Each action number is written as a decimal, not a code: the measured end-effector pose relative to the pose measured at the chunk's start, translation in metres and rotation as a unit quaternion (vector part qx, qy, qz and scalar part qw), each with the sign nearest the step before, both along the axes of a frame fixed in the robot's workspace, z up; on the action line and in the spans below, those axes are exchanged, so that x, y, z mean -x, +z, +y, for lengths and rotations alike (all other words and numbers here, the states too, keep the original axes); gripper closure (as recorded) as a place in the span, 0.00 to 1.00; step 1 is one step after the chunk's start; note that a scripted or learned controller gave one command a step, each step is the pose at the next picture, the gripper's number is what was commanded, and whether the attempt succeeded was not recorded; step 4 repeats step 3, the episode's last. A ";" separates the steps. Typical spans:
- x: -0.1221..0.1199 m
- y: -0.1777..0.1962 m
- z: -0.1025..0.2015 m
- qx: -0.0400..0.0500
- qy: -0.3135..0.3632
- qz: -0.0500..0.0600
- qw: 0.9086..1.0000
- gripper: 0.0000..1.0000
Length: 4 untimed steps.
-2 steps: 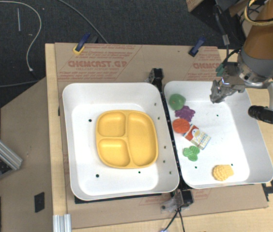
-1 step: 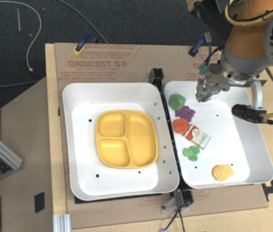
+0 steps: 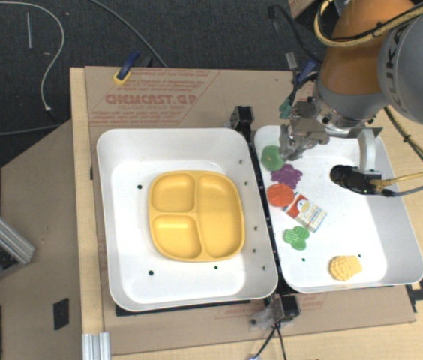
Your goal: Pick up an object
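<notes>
My gripper (image 3: pixel 292 148) hangs low over the far left part of the right bin (image 3: pixel 380 231), under the orange-banded wrist. Just to its left lies a round green piece (image 3: pixel 271 157), and a purple piece (image 3: pixel 289 175) sits right below the fingertips. Further toward the front are an orange-red round piece (image 3: pixel 279 195), a red and white packet (image 3: pixel 306 213), a small green toy (image 3: pixel 296 237) and a yellow corn cob (image 3: pixel 344 267). Nothing is visibly held between the fingers.
The left bin (image 3: pixel 121 163) holds a yellow divided plate (image 3: pixel 196 215). A black cylindrical part (image 3: pixel 350 178) of the arm with a yellow cable hangs over the right bin's middle. Cardboard lies under both bins.
</notes>
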<state>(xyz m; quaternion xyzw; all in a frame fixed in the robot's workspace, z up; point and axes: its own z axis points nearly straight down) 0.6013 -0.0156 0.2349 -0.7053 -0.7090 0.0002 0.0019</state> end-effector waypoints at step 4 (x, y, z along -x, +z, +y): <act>0.000 -0.010 0.090 0.001 -0.002 0.000 1.000 0.00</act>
